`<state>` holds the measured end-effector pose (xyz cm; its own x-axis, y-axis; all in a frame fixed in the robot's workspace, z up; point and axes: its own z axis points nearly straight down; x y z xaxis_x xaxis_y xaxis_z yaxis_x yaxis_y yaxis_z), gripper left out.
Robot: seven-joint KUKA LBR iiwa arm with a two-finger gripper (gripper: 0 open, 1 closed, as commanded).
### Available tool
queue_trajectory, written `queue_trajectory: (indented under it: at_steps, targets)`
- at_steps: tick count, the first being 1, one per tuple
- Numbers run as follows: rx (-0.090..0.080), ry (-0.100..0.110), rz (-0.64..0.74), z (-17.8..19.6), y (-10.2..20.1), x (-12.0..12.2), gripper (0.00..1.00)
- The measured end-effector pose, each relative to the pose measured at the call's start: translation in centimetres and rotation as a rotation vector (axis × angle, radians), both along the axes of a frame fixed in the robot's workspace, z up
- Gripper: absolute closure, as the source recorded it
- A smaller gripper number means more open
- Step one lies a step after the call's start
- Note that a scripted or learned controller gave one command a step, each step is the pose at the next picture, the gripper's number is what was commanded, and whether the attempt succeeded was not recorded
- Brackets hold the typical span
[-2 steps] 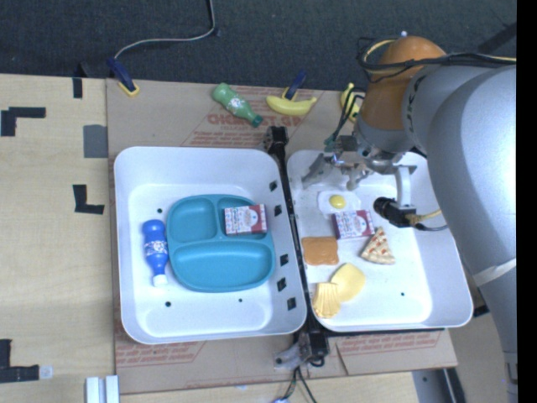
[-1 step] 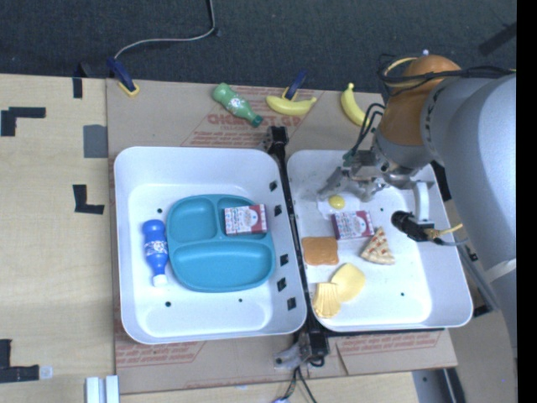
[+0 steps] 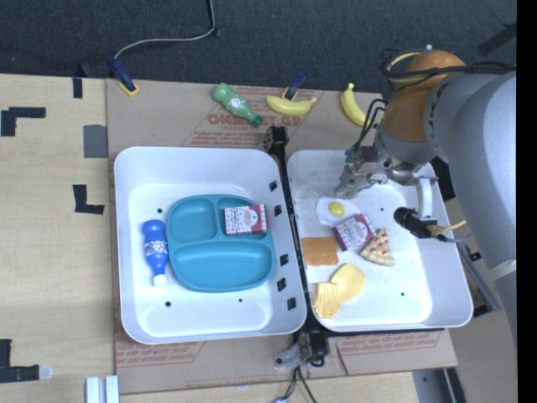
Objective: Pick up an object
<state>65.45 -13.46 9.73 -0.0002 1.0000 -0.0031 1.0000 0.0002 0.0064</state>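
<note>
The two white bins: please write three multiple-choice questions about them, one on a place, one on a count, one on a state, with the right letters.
1. Where does the small red carton lie?
A. on the blue tray in the left bin
B. beside the fried egg
C. on the bench behind the bins

2. How many bananas lie on the bench behind the bins?
A. none
B. two
C. four

3. How does the blue bottle rest?
A. upright
B. lying on its side
C. held up by the gripper

Answers:
1 A, the carton sits in a tray compartment.
2 B, one banana behind each bin.
3 B, it lies flat left of the tray.
</note>
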Motion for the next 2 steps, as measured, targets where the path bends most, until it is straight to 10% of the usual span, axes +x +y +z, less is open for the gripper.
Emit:
queue_trajectory:
  at_steps: [1, 2]
  targets:
    - [0.0, 0.0, 0.0, 0.0, 0.0, 0.0, 0.0]
    - [0.0, 0.003, 0.0, -1.1, 1.2, -0.9, 0.0]
